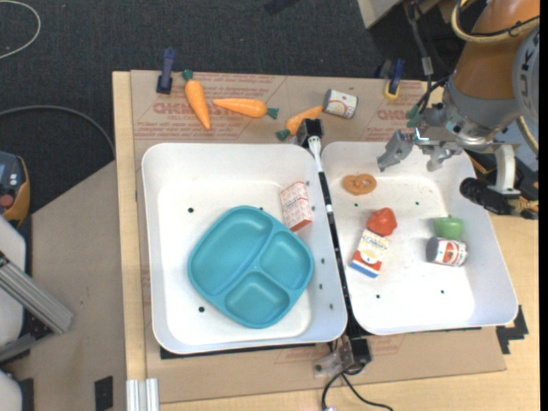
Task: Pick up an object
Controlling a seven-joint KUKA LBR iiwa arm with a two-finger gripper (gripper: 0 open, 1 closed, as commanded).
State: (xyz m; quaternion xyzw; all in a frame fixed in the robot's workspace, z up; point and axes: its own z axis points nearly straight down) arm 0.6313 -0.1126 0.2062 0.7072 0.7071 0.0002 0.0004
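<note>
My gripper (417, 155) hangs over the far edge of the right bin (488, 298), its two grey fingers spread open with nothing between them. Below and left of it lies an orange pretzel-shaped piece (360, 183). Further toward the front sit a red pepper (383, 221) and a white, red and blue carton (369, 255). A green apple (448, 226) and a small can (447, 252) rest on the right side of that bin.
The left bin (163, 229) holds a teal divided plate (250, 266) and a small red-patterned carton (295, 205). Behind the bins on the cardboard lie three carrots (198, 103) (242, 107) (300, 122) and a small white can (340, 104).
</note>
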